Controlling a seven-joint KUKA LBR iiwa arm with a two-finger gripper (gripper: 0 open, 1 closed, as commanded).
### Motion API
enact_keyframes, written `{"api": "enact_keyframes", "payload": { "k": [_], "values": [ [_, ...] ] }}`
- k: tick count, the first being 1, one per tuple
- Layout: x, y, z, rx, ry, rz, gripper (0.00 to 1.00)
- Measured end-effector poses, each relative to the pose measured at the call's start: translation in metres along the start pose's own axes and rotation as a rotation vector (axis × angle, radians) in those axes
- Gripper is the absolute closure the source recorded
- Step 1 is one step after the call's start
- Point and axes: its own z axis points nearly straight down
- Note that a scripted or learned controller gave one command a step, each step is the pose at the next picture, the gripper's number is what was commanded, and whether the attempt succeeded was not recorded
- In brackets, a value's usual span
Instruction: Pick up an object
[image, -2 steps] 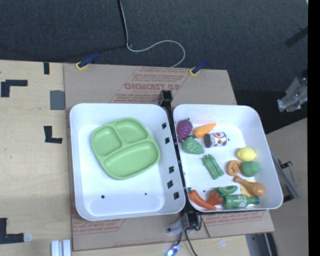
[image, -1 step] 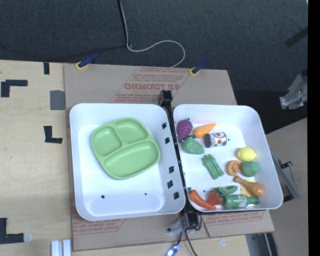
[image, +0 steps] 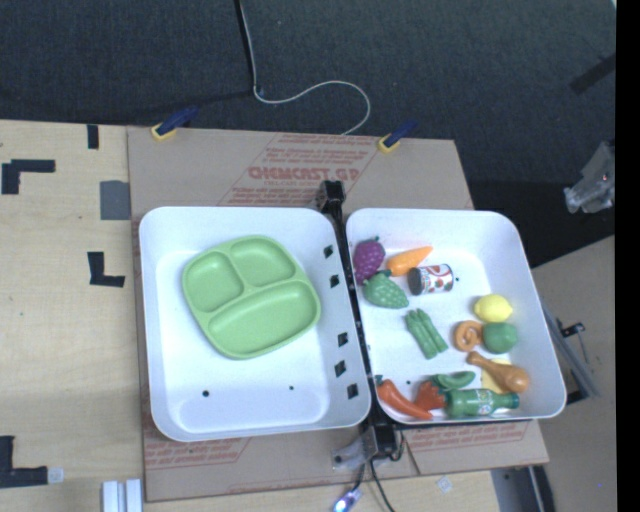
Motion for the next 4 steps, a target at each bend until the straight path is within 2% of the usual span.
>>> {"api": "enact_keyframes", "payload": {
  "k": [4],
  "values": [
    [0.001, 0.002, -0.04, -0.001, -0.003, -0.003, 1.0]
  ]
}}
